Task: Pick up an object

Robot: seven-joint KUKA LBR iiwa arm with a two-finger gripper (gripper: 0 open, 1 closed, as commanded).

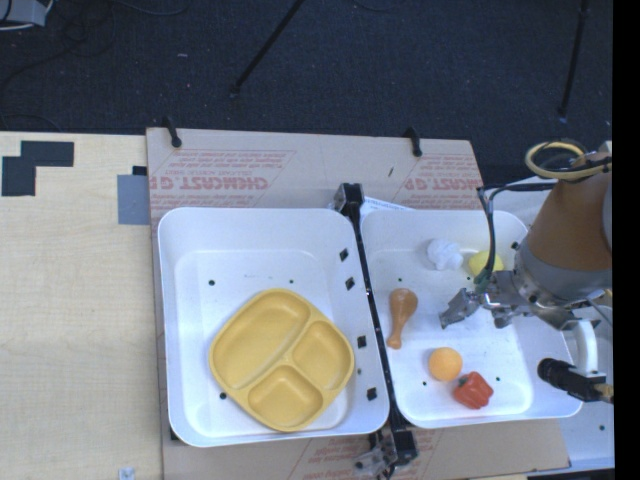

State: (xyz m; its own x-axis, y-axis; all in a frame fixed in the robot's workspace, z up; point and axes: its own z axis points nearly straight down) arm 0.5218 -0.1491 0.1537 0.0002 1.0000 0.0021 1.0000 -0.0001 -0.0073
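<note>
In the right bin (420, 408) lie a tan drumstick-shaped toy (401, 314), an orange ball (445, 364), a red pepper (473, 390), and a white and yellow object (462, 257) near the back. My gripper (462, 308) hangs low over the bin's middle, right of the drumstick and above the orange ball. Its fingers (452, 314) look spread, with nothing between them.
The left bin (190, 268) holds a yellow divided tray (282, 357). A black divider (362, 298) runs between the bins. The arm's orange band (570, 223) and grey wrist cover the right bin's right side. Cardboard (300, 173) lies under both bins.
</note>
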